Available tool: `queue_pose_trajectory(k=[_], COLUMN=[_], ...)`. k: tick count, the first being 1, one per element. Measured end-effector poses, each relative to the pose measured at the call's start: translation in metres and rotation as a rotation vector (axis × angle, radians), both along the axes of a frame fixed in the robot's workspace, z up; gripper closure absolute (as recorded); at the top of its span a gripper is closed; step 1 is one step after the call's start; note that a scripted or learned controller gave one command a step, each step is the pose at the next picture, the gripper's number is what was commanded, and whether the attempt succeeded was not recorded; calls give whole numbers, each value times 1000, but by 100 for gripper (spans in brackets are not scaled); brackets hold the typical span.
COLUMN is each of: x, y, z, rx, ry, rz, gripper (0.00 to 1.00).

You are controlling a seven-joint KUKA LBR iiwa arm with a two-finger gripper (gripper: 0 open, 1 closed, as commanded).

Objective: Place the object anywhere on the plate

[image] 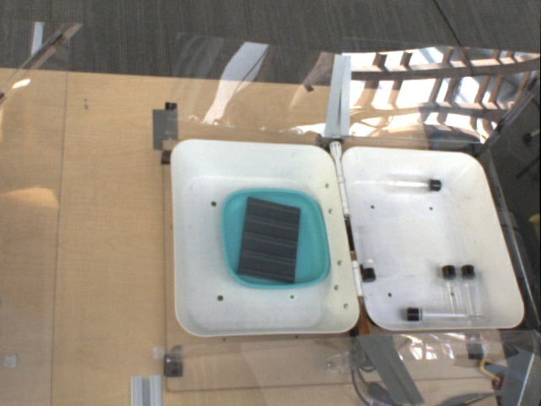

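A teal square plate sits in the middle of the left white bin. A dark grey ribbed rectangular object lies flat on the plate, well inside its rim and slightly tilted.
The right white bin holds several clear tubes with black caps: one near its back, one along its front, two upright-lying ones at right. A black cap lies by the divider between the bins. Wooden bench surrounds the bins.
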State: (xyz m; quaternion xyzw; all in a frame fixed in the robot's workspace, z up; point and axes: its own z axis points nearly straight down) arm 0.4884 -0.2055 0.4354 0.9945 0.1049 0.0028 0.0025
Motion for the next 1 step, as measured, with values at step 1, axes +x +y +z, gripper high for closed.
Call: queue_pose_trajectory(k=[1], x=[0], y=[0], z=[0], rx=[0], ry=[0], rz=[0], gripper=[0])
